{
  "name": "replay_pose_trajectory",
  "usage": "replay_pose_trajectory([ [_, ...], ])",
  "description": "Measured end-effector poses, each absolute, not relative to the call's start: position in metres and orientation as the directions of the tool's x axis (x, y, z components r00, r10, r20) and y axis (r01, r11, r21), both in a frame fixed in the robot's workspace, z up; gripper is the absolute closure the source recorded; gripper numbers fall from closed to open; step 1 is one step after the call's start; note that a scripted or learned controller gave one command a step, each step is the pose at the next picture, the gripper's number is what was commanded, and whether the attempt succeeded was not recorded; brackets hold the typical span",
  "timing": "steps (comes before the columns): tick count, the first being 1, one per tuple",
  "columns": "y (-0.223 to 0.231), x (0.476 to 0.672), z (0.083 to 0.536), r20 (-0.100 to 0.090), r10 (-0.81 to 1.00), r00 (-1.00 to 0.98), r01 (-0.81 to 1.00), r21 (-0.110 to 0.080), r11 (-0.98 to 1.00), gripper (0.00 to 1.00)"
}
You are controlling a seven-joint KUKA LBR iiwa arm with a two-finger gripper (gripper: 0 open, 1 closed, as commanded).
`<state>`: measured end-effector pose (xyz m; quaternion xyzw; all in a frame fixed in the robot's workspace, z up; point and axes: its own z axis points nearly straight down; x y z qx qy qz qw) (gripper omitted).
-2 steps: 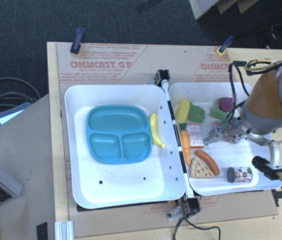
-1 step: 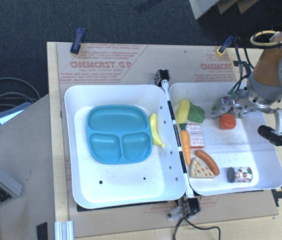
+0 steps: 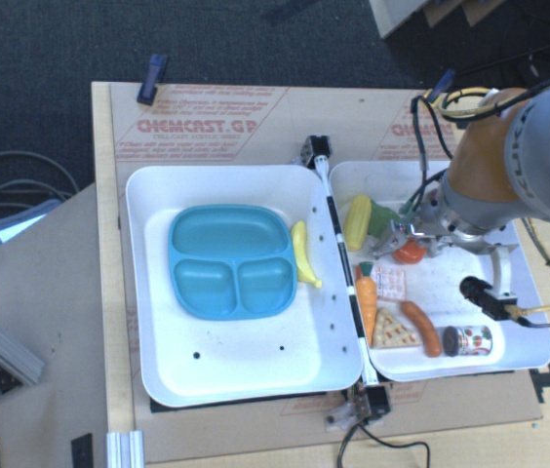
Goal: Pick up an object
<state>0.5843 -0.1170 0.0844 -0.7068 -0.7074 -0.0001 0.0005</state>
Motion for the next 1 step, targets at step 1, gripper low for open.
replay_pose_trajectory([
  [1, -0.1173, 0.5869, 0.0975, -0.001, 1.000, -0.002, 1.000, 0.008, 0.002, 1.00],
])
